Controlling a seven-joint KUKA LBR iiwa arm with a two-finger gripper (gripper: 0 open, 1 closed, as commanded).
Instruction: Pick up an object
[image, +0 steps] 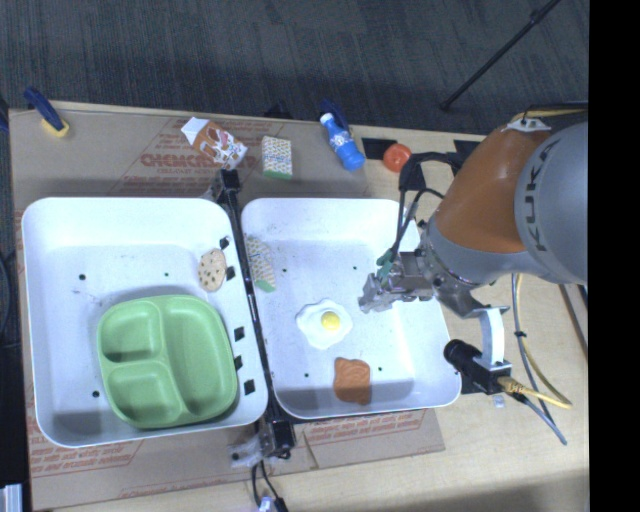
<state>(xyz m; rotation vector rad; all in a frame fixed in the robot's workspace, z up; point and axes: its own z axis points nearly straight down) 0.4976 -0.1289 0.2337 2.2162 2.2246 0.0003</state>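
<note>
Grey arm (520, 210) reaching leftward, wrist bent down

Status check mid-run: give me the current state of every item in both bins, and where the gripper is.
Green divided tray: flat in the left bin, compartments bare.
Cookie: in the left bin, against its right wall.
Fried egg: flat in the right bin, yolk up.
Orange-brown block: near the right bin's front wall.
Pale green-edged packet: along the right bin's left wall.
Gripper: over the right bin, nothing visibly held.
</note>
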